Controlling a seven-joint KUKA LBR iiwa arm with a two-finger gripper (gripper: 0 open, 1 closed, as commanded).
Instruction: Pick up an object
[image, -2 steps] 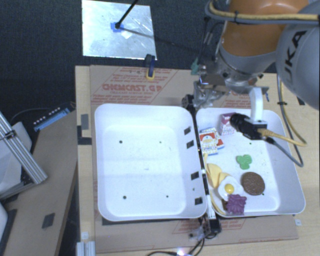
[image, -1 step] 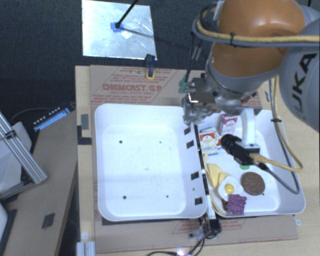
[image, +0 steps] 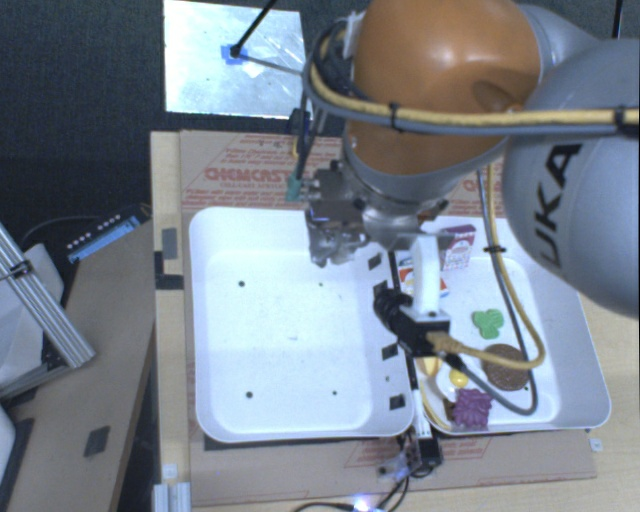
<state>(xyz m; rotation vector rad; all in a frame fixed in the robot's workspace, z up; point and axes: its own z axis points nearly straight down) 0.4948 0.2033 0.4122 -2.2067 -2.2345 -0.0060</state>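
I read "UKA" in black on the grey arm (image: 575, 215) and red "CHEMCAST" on the brown cardboard sheet (image: 245, 165) behind the bins. My gripper (image: 330, 245) hangs over the far edge of the left white bin (image: 215, 400); I cannot tell its state. That bin's floor gives wide room. The right white bin (image: 590, 395) holds a red-and-white carton (image: 458, 248), green toy (image: 488, 322), brown disc (image: 505, 368) and purple lump (image: 472, 408).

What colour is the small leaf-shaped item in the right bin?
Green, clearest in the camera view, lying against the white right bin.
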